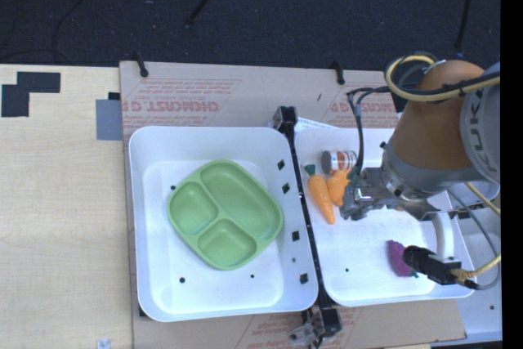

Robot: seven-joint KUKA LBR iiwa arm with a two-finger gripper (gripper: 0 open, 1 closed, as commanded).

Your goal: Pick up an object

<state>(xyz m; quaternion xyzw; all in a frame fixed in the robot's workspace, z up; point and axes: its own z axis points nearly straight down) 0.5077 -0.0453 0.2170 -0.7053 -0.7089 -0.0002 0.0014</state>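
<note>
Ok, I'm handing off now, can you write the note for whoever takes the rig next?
Gripper: low in the right bin, beside the carrots; nothing visibly held, finger state unclear.
Things: two carrots and a small can at that bin's far left; a purple item at its near right. A green divided plate lies in the left bin.
Done: nothing lifted.
Left: grasp one object, probably a carrot, and raise it.

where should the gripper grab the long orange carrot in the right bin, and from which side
Grip the carrot across its middle, coming straight down from above. It lies flat and lengthwise, so fingers should close across its narrow width. A second orange piece sits close on its right, beside the gripper, leaving little finger room there.
</note>
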